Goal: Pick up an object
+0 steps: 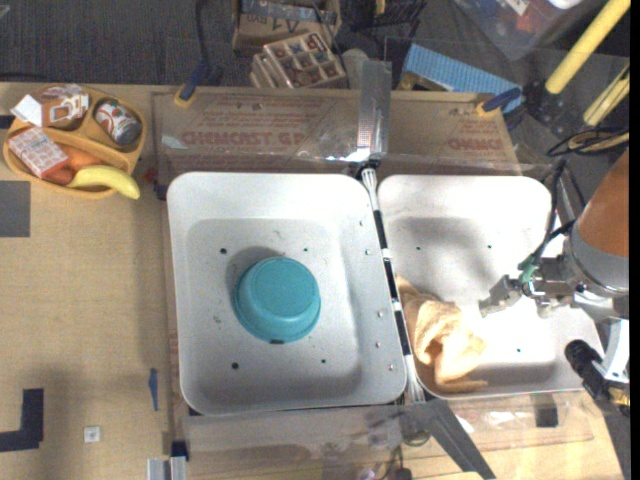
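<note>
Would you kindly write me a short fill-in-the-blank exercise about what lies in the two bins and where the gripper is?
1. The teal bowl sits upside down in the ____ bin.
2. The crumpled cloth in the right bin is ____ in colour.
3. The cloth lies against that bin's ____ wall, by the divider between the bins.
4. The gripper is over the ____ bin, just right of the cloth.

Missing words: left; yellow; left; right

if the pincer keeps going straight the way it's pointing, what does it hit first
Probably the yellow cloth: the pincer points left and slightly down toward it in the right bin. Its height above the cloth is unclear.
</note>
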Controlling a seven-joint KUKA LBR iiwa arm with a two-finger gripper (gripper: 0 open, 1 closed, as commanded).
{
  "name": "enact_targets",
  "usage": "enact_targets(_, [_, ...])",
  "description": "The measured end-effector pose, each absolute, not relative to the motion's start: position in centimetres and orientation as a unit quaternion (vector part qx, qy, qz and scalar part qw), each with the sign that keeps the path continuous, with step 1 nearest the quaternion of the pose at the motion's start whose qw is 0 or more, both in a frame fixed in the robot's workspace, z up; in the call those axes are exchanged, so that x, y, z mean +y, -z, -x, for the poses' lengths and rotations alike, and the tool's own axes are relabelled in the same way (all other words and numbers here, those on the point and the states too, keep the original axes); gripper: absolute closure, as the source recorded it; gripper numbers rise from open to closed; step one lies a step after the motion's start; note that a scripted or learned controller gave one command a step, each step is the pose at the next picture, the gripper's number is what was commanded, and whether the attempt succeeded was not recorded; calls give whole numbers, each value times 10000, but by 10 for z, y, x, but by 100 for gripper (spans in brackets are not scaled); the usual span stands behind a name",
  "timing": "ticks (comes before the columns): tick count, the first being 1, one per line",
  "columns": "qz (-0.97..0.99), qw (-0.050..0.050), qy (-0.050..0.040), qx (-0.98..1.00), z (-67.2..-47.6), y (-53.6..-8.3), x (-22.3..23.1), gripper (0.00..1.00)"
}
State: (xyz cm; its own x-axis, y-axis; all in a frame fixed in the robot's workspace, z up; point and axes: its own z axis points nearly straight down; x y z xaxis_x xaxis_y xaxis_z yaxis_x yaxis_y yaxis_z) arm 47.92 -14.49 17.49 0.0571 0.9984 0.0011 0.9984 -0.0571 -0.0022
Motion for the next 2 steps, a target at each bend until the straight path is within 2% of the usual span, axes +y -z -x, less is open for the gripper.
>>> enact_targets(1, [7055, 11, -6, -7087, -509, -123, -100, 0])
enact_targets(2, [6932, -80, 67, -7206, -486, -93, -99, 0])
